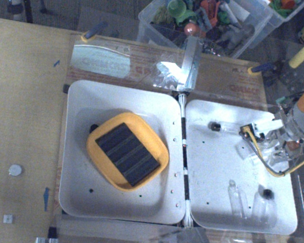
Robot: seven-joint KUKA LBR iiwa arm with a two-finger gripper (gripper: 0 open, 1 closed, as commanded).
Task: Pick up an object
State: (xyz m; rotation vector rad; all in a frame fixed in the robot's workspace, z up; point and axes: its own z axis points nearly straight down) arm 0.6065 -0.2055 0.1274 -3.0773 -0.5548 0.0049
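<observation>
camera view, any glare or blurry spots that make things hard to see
In the camera view, a bright glare patch sits on the clear plastic above the bins; the right bin looks washed out, so the transparent items in it barely stand out; the gripper area is soft and cluttered with cables; the yellow object in the left bin is sharp, with a soft shadow beside it.

Faint reddish printed lettering runs along the brown cardboard strip (225,86) lying at the far side of the two white bins, partly covered by clear plastic film (102,59), but it is too blurred to read; no other legible text appears.
</observation>
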